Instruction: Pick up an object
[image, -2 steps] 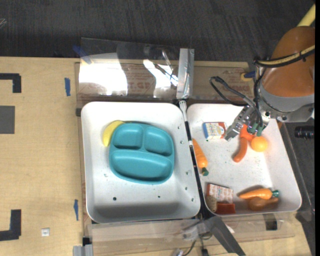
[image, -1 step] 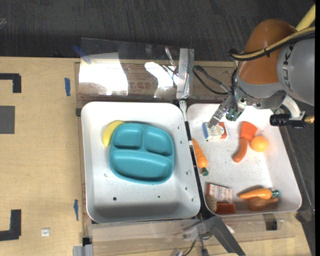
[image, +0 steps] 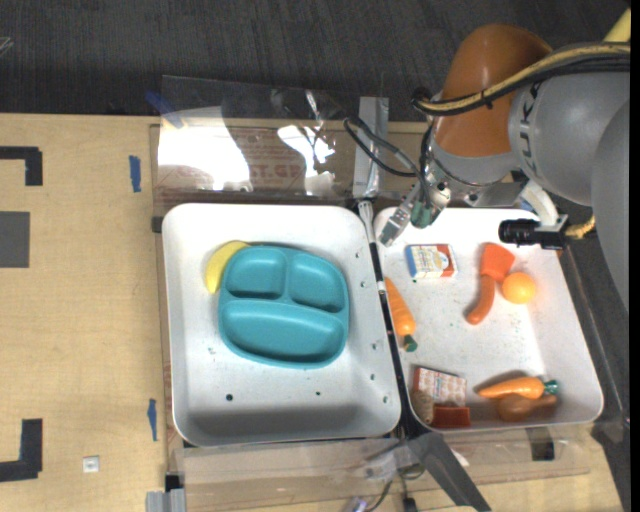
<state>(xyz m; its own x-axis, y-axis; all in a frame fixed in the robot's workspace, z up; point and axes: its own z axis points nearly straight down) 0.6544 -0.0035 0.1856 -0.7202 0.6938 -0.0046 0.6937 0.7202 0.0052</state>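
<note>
My gripper (image: 418, 208) hangs below the orange band of the arm (image: 490, 90), over the back left corner of the right bin (image: 575, 350); cables and the wrist cover it. Just in front of it lies a small white and blue carton (image: 431, 262). To the carton's right lie an orange-red piece (image: 487, 280) and an orange ball (image: 519, 288). A carrot (image: 400, 312) lies along the bin's left wall. At the front are a carrot with a green top (image: 515, 387), a brown lump (image: 515, 406) and a red-brown packet (image: 442, 392).
The left bin (image: 190, 380) holds a teal divided plate (image: 285, 305) with a yellow piece (image: 220, 262) poking out from under its back left. A dark bar (image: 530, 233) juts over the right bin's back edge. The arm's grey body (image: 585, 120) overhangs the back right.
</note>
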